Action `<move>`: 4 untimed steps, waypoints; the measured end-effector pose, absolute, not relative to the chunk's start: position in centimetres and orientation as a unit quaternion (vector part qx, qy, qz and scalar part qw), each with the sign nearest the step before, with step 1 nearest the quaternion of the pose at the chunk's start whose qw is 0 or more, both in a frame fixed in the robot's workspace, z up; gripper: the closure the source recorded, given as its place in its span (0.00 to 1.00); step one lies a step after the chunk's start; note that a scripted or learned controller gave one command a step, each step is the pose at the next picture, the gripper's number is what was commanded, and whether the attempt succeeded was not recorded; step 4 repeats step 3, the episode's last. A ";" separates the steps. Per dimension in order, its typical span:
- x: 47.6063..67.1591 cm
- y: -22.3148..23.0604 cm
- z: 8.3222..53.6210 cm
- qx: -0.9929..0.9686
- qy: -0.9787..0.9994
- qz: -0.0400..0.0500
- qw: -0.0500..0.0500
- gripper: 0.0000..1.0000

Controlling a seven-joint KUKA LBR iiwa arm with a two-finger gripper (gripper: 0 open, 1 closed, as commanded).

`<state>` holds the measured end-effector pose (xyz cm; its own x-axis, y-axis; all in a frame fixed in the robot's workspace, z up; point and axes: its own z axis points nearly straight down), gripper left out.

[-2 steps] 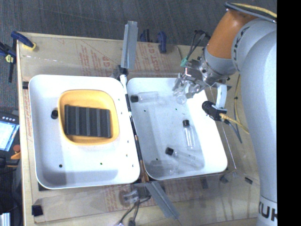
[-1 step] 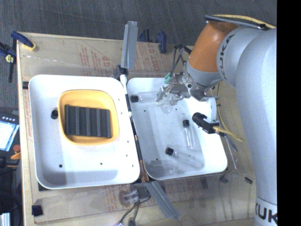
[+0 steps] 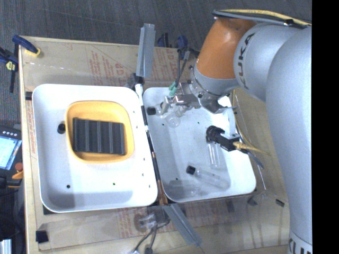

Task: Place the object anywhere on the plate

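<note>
A yellow plate [image 3: 79, 110] lies in the left bin [image 3: 53, 189], with a dark ribbed slab [image 3: 99, 136] covering its middle. In the right bin [image 3: 241, 181], a clear tube with a black cap [image 3: 204, 175] lies near the front, and a second clear tube [image 3: 213, 153] lies just behind it. My gripper [image 3: 170, 111] hangs over the back left corner of the right bin, well away from both tubes. I see nothing held in it.
A small black piece [image 3: 151, 110] sits by the right bin's back left corner, close to the gripper. Another small black knob [image 3: 61, 127] lies in the left bin beside the plate. The big grey arm [image 3: 275, 89] covers the right bin's right side.
</note>
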<state>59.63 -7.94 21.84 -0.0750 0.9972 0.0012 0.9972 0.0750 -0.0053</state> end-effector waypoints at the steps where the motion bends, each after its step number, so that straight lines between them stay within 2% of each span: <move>1: 61.9 -3.8 21.4 -0.573 -0.820 0.001 0.000 1.00; 2: 61.5 -0.2 19.2 -0.440 -0.898 0.001 0.002 1.00; 3: 61.5 -0.3 19.2 -0.440 -0.898 0.001 0.001 0.00; 4: 61.5 -0.3 19.2 -0.440 -0.898 0.001 0.001 0.00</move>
